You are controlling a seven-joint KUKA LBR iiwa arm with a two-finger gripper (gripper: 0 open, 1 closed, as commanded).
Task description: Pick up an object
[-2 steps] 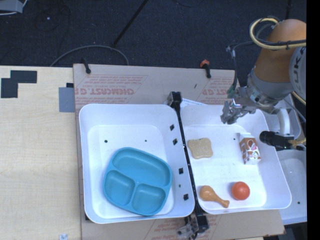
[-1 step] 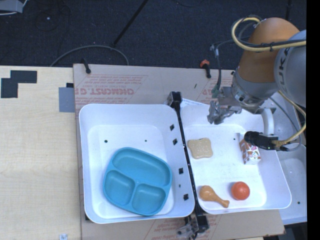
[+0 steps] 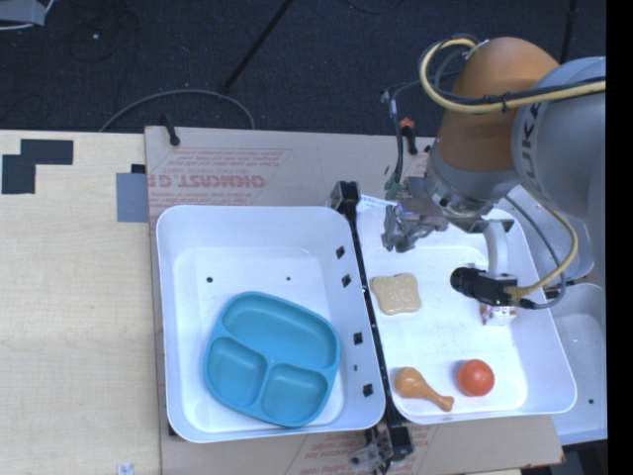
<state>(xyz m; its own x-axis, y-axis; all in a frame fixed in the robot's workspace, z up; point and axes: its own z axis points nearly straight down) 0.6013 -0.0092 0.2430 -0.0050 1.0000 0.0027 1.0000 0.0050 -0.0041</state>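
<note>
End effector (image 3: 400,237) above toast (image 3: 396,294)

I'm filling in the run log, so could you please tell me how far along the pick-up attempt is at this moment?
Nothing looks picked yet. The bread slice, the drumstick and the tomato all lie on the floor of the right bin, and the blue divided plate sits in the left bin. In hand: the gripper is over the right bin's far end, above the bread slice. Descending, grasping and lifting remain.
</note>
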